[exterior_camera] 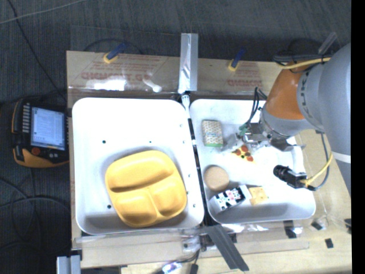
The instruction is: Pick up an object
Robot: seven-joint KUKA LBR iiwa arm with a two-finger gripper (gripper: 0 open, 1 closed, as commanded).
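Grey-metal gripper low in right bin, finger state impossible to tell, small red-orange piece just below it, sponge left, round disc nearer the divider, open white floor along the right wall, yellow tray filling left bin.

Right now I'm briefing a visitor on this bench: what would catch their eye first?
The big yellow tray in the left bin. Next, the grey arm with its orange band reaching over the right bin, where a sponge, a brown disc and a small box lie.
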